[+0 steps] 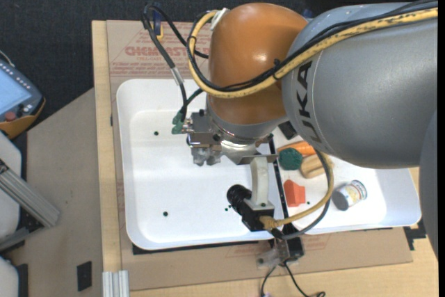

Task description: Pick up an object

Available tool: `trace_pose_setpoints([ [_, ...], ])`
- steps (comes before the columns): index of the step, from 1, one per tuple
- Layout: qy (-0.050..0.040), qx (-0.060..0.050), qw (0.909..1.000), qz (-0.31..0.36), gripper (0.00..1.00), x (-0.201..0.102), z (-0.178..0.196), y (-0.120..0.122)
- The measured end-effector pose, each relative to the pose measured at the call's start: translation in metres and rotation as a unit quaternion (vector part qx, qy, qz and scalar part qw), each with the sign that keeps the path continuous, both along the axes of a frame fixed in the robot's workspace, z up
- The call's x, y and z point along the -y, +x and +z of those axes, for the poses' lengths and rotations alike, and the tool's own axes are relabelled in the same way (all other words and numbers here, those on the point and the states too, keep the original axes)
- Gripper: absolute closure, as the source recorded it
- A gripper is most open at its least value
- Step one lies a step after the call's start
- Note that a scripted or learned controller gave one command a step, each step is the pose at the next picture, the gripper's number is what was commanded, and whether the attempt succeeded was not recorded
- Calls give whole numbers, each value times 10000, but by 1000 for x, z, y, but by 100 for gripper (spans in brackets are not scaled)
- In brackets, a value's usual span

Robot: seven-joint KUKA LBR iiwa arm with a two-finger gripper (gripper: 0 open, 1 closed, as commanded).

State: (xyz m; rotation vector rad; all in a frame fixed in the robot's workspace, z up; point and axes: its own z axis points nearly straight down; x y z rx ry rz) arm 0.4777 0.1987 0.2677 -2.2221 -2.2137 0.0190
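Note:
My arm's orange band [254,59] and grey wrist hang over the middle of the bench and hide much of both bins. Under the wrist, the gripper [203,146] shows as a metal block low over the left bin [149,170], near its back right part. Several small objects lie in the right bin [389,209]: a green lump [290,160], a red block [296,193], a tan piece [314,167], an orange bit [304,148] and a silver cylinder [349,194]. Nothing is seen held.
A black fitting [240,204] with a yellow cable [313,209] sits by the divider between the bins. The bins rest on a cardboard sheet [104,149]. A few dark specks dot the left bin floor.

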Motion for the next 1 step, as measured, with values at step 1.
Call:
trace_pose_setpoints([
  [1, 68, 140, 9999, 39, 100, -23, 165, 2],
])
